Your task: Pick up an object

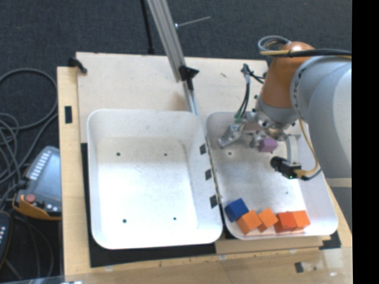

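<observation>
The arm (pixel 323 108), grey with an orange band, reaches over the far half of the right bin (pixel 314 188), its claw (pixel 249 138) low above the white floor. Hard against the claw, on the side nearer the arm, a lilac block (pixel 267 145) shows. It is small, pale purple and matte, and its upper part is tucked under the wrist hardware. Whether the claw is parted, closed or clamped on the block cannot be told from this slanting view, nor whether the block rests on the floor or hangs clear of it.

The visible part of the block looks about as broad as it is long, set a little askew to the bin's walls. It is too small and too covered to give a long axis or a heading.

Well apart from the claw, toward the bin's near wall, a blue cube (pixel 237 209) sits beside a row of orange cubes (pixel 267 218), which touch or nearly touch one another along that wall. Just beyond the lilac block on the arm's side, a black fitting (pixel 284 167) hangs from the wrist on a cable. Across the dividing wall from the claw, away from the arm, lies the left bin (pixel 148 176). A metal rail (pixel 169 34) slants up behind the claw, past the bench's far edge.
</observation>
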Robot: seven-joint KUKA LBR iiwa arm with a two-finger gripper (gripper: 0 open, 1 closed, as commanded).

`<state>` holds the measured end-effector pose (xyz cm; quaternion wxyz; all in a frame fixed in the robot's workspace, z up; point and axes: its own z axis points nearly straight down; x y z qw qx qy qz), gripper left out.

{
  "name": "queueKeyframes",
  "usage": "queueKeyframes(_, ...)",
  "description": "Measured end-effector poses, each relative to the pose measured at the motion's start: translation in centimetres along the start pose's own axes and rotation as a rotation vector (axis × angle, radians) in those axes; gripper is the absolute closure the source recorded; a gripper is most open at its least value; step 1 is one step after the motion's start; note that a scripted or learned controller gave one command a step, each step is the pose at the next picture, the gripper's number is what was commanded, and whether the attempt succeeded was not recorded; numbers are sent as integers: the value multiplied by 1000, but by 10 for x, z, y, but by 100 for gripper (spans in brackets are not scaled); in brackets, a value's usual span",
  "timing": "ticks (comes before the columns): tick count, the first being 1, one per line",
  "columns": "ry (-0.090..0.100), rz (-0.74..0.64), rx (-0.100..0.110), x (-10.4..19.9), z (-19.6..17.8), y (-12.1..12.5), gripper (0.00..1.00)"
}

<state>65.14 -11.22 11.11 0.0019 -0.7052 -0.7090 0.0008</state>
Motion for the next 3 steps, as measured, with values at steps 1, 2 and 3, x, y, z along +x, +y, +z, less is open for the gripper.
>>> queueKeyframes(1,-6,11,-2,-71,2,-33,0)
queueKeyframes(2,-4,8,-7,-73,-46,-88,0)
queueKeyframes(3,-3,1,-6,-80,17,-30,0)
